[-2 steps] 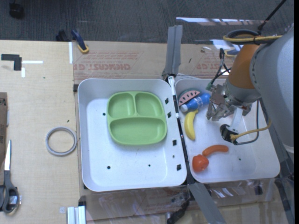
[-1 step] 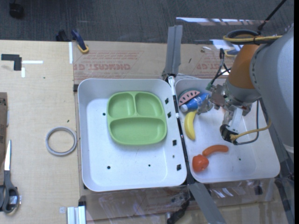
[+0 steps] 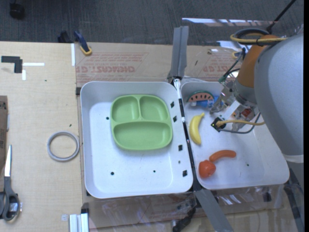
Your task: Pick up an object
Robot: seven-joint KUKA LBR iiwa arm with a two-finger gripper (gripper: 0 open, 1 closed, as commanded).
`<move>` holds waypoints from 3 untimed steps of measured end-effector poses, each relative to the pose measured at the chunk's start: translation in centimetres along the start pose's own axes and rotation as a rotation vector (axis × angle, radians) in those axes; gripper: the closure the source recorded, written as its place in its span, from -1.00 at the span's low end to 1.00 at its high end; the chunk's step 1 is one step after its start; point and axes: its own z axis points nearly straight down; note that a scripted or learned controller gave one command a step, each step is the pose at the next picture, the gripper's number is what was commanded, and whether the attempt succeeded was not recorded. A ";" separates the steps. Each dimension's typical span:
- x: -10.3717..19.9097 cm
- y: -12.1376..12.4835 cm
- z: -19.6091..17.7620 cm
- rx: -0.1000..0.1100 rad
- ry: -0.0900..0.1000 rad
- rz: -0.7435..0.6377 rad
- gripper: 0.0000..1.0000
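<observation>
The right bin (image 3: 251,175) holds a yellow banana (image 3: 195,128) near its left wall, an orange hot dog (image 3: 222,154) and a red tomato (image 3: 207,168) toward the front, and a watermelon slice (image 3: 201,100) at the back. My gripper (image 3: 227,109) hangs low over the back middle of this bin, to the right of the watermelon slice and the banana. The wrist and cables hide its fingertips. The grey arm with its orange band covers the bin's right side.
The left bin (image 3: 96,178) carries a green divided plate (image 3: 141,122). On the bench to the left lie a grey tape ring (image 3: 63,145) and scissors (image 3: 7,192). A grey divider post (image 3: 179,52) stands behind the bins.
</observation>
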 end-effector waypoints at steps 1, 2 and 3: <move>0.0 0.0 -0.9 -0.003 -0.002 -0.005 1.00; 2.5 -9.9 -10.1 -0.007 0.006 0.155 1.00; 11.1 -8.9 -10.2 -0.007 0.009 0.447 1.00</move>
